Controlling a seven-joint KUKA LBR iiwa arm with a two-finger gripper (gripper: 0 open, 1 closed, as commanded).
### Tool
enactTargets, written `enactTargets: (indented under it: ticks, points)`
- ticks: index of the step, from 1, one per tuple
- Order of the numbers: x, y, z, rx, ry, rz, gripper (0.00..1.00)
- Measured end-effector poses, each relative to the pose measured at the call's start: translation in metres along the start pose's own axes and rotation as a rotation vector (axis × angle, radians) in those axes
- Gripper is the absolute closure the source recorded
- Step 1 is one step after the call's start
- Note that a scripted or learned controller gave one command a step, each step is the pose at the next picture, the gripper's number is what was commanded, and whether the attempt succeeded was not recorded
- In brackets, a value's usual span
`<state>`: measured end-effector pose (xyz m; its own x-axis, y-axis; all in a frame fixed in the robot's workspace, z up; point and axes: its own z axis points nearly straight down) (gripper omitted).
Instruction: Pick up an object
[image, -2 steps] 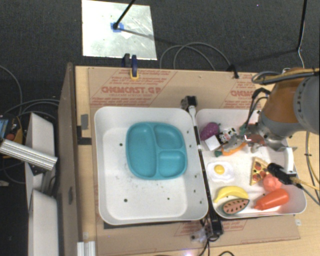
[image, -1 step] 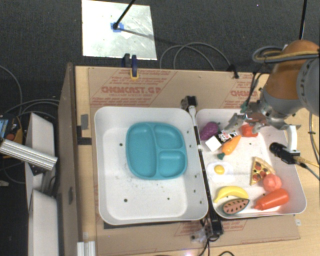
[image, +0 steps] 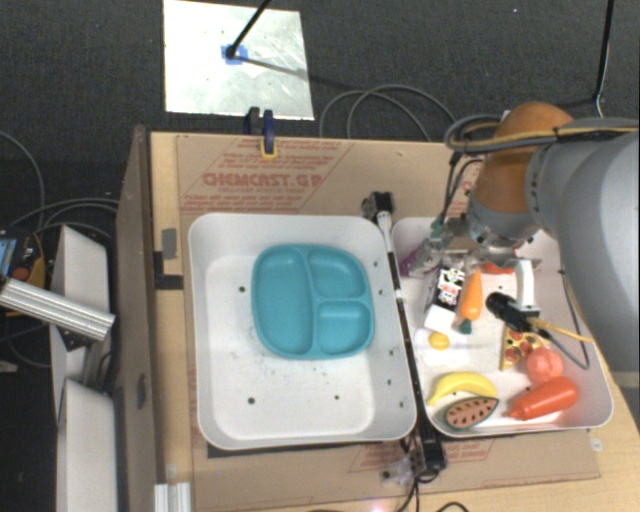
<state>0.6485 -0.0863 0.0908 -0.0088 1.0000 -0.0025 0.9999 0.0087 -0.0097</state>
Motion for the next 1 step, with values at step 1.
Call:
enactTargets:
  ticks: [1]
  points:
    - [-0.0152, -0.0135, 0.0045, -0.013, -0.001, 0.009, 0.0]
